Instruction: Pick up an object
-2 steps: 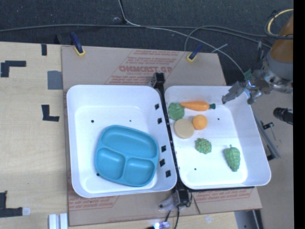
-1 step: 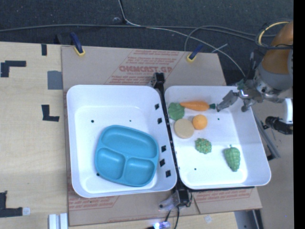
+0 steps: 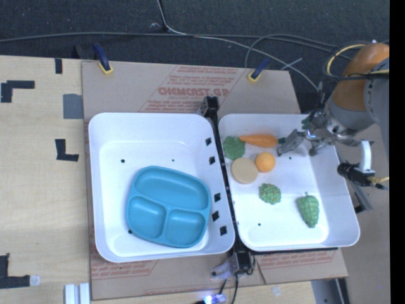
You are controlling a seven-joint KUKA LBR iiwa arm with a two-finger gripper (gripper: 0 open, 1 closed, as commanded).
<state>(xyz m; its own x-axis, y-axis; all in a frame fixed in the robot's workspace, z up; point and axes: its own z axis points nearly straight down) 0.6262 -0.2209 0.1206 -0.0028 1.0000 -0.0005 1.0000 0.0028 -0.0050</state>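
Observation:
The right bin [image 3: 335, 233] holds a carrot [image 3: 257, 140], a dark green leafy piece [image 3: 233, 147], a beige round disc [image 3: 244, 170], an orange ball [image 3: 266, 162], a green broccoli floret [image 3: 270, 194] and a green ridged piece [image 3: 309, 209]. My gripper [image 3: 296, 142] hangs over the bin's far right part, just right of the carrot's tip, fingers spread open with nothing between them. The arm reaches in from the right edge.
In the left bin [image 3: 107, 138] lies a blue divided tray [image 3: 168, 206]. Both bins rest on a cardboard sheet [image 3: 183, 87] held by clamps. Cables run across the dark floor behind the bench.

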